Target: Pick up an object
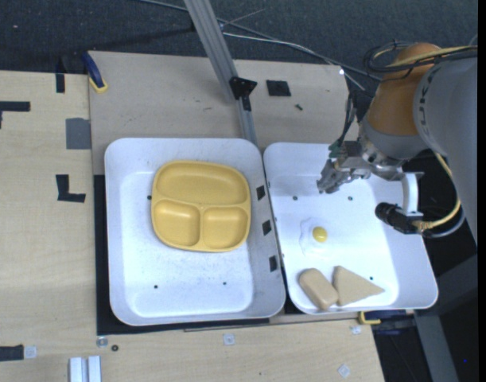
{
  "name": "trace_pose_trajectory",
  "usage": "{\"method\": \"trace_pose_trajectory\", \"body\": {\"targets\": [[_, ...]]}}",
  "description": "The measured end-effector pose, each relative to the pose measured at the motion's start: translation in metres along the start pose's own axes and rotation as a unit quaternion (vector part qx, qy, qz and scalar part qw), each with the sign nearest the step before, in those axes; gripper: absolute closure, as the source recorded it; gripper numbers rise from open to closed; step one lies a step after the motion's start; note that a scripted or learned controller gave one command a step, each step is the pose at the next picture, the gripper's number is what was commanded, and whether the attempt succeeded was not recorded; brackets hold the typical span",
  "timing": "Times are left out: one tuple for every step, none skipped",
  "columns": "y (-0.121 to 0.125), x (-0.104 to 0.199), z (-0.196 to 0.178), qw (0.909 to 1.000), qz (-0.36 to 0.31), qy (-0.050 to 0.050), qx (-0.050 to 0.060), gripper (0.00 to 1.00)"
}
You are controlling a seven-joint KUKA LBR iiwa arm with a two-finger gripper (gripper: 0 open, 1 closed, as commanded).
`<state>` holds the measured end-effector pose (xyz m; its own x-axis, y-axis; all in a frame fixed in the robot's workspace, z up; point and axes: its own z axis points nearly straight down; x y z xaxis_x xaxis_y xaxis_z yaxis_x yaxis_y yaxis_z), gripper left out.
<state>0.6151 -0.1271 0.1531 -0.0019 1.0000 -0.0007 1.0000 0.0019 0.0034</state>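
My gripper point(330, 180) hangs over the back part of the right bin point(402, 249), its fingers close together with nothing visible between them. Below it in the same bin lies a fried egg point(316, 235), white with a yellow yolk. At the front of this bin rest a tan bread roll point(316, 287) and a tan wedge-shaped piece point(355, 285), side by side. The egg is well in front of the fingertips, apart from them.
The left bin point(131, 237) holds a yellow divided plate point(201, 205) with three compartments. A grey pole point(215, 38) slants in from the top toward the gap between the bins. Cables trail across the dark floor at the back.
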Motion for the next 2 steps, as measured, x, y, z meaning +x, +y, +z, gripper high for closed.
{"method": "trace_pose_trajectory", "body": {"targets": [[0.003, 0.009, -0.048, 1.0, 0.0, 0.0, 0.0, 1.0], [0.003, 0.01, -0.071, 1.0, 0.0, 0.0, 0.001, 1.0]]}}
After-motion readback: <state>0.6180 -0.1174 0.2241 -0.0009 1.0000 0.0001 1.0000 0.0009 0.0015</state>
